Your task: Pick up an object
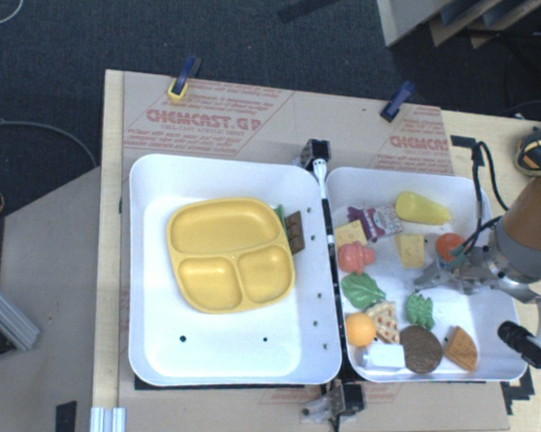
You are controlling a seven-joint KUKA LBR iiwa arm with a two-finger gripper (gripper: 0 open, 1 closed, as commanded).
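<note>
Over the right bin [498,197], I have the gripper [439,275] low among the toy food, with the grey wrist and orange band coming in from the right edge. I cannot tell from this slanted view how the jaws stand; the metal at the tip is a grey blur against the white floor, and nothing is visibly caught in it. The task names no particular object, so my judgement is that the nearest pieces are the candidates: the red tomato [450,245] sits just above the tip, the pale yellow cheese block [411,250] just to its left, and the green leafy piece [420,310] just below. Of the 3, the tomato looks closest, nearly touching the tip, but beside it rather than inside it. To do this step well I would centre the tip over 1 piece only, keep clear of its neighbours, and descend straight so nothing gets nudged aside. The crowding is the risk: a slight offset could pinch 2 things or push the round tomato away. The left bin [145,246] carries the yellow divided plate [229,254], well apart from all this.
</note>
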